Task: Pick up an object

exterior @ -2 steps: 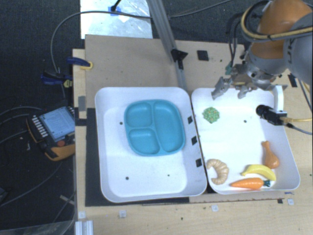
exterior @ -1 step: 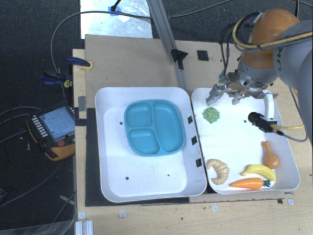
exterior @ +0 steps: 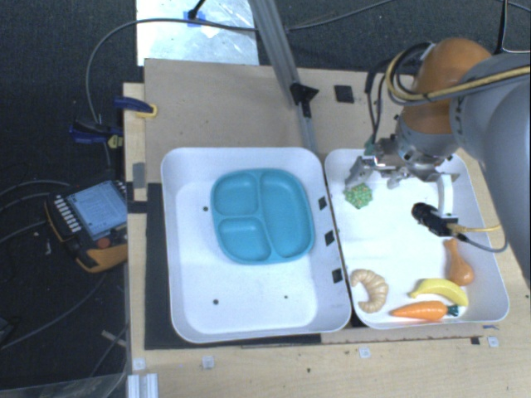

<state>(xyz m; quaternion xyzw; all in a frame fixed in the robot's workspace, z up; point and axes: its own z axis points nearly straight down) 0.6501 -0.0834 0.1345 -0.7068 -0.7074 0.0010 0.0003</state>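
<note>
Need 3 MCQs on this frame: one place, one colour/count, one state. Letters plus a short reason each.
1. Where does the blue divided plate lie?
A. in the left bin
B. in the right bin
C. on the bench outside the bins

2. What colour is the banana?
A. green
B. yellow
C. red

3. How does the broccoli stand to the gripper?
A. it lies in the plate, far from the gripper
B. it hangs high over the left bin
C. it sits in the right bin just below the gripper

Key: 1 A, the plate rests inside the left bin. 2 B, yellow beside the orange carrot. 3 C, the green floret lies at the bin's upper left, next to the gripper.
</note>
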